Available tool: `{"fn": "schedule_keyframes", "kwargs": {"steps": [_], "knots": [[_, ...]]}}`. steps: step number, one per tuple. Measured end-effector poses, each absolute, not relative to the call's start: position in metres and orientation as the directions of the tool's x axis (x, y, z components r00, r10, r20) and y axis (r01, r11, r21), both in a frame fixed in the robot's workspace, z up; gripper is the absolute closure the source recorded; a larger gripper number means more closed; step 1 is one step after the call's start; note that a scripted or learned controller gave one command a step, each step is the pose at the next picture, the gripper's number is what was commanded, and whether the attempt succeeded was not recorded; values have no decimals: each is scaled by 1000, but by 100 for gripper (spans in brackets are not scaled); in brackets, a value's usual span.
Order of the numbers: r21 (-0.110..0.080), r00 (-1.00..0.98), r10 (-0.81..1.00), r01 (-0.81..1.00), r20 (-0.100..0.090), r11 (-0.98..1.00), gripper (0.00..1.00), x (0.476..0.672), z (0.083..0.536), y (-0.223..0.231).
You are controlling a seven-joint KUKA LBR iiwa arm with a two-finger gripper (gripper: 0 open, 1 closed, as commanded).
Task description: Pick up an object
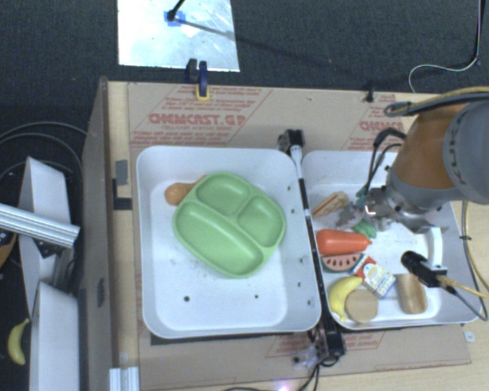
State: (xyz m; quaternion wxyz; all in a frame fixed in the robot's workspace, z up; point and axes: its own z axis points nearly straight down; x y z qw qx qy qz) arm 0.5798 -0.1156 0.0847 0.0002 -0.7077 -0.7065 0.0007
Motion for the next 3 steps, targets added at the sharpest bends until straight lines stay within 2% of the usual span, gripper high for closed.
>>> {"fn": "schedule_keyframes", "kwargs": {"steps": [1, 2, 3], "knots": [[3, 1, 1000, 1000, -1, -1, 0, 580, 85, -150], [5, -2, 1000, 1000, -1, 2, 100, 581, 96, -148], [11, -16, 1000, 1000, 3, 15, 100, 601, 190, -26]]}}
